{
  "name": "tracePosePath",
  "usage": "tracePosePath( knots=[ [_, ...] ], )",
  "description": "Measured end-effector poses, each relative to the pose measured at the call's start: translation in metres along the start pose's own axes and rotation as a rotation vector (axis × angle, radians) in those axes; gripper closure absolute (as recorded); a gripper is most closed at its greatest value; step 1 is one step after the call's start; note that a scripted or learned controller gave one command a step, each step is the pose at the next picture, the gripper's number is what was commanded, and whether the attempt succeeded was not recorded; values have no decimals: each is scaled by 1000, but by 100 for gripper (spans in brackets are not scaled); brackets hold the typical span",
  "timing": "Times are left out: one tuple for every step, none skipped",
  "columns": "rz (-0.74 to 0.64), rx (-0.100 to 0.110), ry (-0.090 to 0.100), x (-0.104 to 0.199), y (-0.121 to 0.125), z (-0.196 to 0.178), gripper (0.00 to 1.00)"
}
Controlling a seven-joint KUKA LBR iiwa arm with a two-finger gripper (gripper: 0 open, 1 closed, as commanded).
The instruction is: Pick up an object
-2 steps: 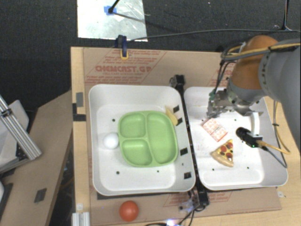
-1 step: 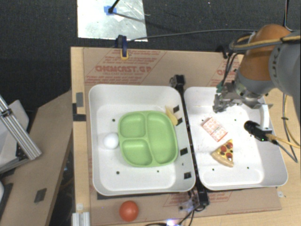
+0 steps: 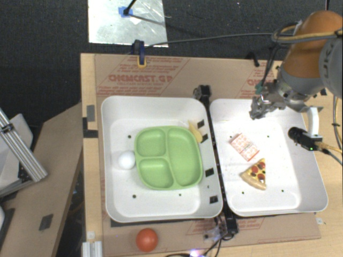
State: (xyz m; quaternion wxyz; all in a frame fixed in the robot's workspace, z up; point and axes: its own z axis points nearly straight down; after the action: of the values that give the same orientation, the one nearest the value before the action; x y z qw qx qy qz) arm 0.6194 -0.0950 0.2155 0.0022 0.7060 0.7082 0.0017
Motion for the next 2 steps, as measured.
tracePosePath(
  knots=[
    [-5, 2, 2, 45, -3, -9, 100],
    [-6, 5, 3, 99, -11, 0, 100]
  ],
)
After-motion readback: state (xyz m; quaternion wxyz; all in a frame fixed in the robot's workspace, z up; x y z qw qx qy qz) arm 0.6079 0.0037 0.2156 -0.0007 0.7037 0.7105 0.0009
